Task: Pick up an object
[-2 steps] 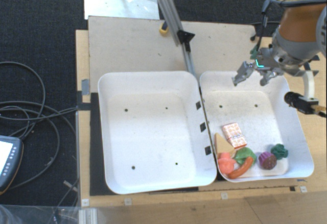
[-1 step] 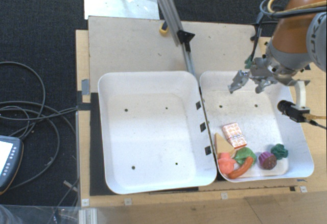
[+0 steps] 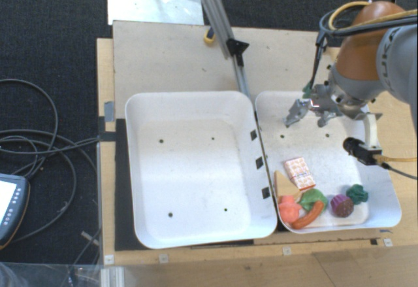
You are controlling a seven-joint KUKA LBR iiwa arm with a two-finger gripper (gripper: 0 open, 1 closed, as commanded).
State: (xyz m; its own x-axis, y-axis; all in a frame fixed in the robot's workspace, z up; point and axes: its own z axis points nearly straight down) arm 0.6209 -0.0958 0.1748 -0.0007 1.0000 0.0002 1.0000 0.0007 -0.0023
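Hanging over the far end of the right shallow white plastic bin, the metal claw looks spread apart and holds nothing. The toys sit bunched in the near corner: a pink checked box, an orange carrot, a purple ball. Packed so tight, the claw might bump one and slip off.

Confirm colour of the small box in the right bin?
The small box is white with a red-orange pattern, seen in the camera view, lying in the right bin.
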